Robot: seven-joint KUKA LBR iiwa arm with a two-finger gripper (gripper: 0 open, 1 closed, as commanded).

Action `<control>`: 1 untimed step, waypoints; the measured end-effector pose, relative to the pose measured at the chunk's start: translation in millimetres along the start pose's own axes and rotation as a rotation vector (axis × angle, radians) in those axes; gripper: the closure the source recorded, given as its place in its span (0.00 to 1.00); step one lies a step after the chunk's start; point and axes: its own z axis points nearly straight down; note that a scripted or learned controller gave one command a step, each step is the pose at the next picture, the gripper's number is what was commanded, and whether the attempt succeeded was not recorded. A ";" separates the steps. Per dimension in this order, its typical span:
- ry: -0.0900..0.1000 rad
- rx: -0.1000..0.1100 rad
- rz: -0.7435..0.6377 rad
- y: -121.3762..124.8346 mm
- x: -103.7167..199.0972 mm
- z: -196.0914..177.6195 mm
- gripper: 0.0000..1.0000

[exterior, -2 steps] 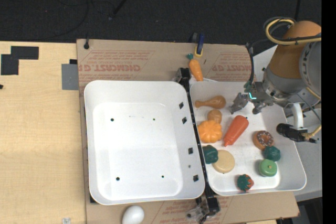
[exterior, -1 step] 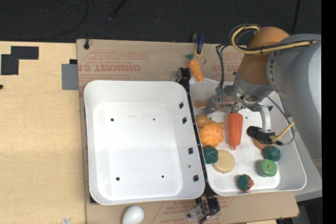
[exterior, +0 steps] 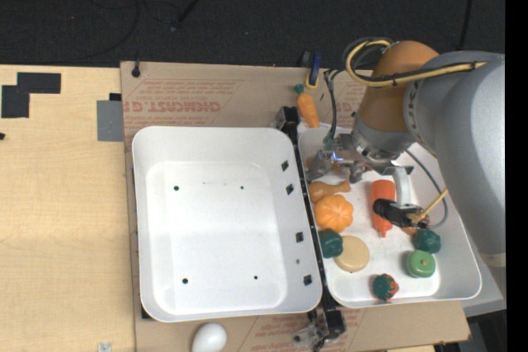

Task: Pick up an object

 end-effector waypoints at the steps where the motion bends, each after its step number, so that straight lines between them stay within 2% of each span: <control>1: -0.001 0.003 0.004 -47.7 -1.1 0.2 0.00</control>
